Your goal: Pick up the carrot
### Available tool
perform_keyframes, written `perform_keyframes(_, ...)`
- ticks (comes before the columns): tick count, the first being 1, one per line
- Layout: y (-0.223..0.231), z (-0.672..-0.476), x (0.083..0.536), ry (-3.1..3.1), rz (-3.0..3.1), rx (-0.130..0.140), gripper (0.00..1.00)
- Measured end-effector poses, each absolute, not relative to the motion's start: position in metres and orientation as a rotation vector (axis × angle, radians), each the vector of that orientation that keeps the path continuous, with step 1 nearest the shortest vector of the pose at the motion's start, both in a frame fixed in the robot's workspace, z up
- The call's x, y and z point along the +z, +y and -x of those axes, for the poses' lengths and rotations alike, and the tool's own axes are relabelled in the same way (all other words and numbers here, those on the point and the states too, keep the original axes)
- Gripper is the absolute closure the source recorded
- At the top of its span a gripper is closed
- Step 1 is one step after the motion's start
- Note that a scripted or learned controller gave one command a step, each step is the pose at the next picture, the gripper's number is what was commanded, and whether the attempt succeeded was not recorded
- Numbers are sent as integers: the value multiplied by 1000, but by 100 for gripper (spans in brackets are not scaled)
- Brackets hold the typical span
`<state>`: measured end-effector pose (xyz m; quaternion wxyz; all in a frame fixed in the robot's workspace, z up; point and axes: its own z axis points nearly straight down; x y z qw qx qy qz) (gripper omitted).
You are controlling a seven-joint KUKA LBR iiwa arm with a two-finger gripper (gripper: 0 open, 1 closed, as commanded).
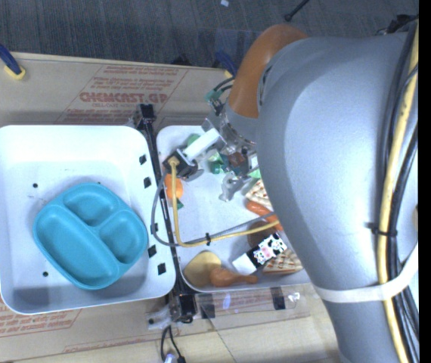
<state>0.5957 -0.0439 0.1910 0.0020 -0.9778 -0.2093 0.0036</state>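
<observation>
The gripper (pixel 234 174) hangs low in the right bin (pixel 200 221), reaching; I cannot tell its state. The carrot (pixel 173 188) lies leftward, needing a sideways shift.

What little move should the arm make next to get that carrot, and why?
Probably slide the gripper toward the view's left, until it is over the orange piece that looks like the carrot. That piece lies by the left wall of the right bin, while the gripper hangs apart from it, nearer the bin's middle.
</observation>
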Motion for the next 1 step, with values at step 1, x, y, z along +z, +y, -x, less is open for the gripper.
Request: perform_keyframes(1, -38, -646, 192, -570, 3081, 8, 0)
